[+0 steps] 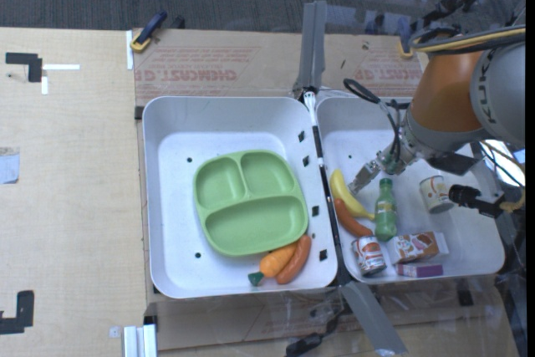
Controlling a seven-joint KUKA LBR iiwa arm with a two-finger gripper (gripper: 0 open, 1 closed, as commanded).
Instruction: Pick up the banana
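The yellow banana (346,193) lies in the right bin (493,259) against its left wall, curving down to the right. My gripper (378,170) hangs just right of the banana's upper end and above the green bottle (385,210). Its fingers (365,177) look open, with nothing between them. They do not touch the banana.
An orange sausage (354,221) lies right under the banana. A can (369,255), a small box (418,247) and a white cup (433,193) share the right bin. The left bin (167,180) holds a green divided plate (249,201), a carrot (272,262) and another sausage (295,258).
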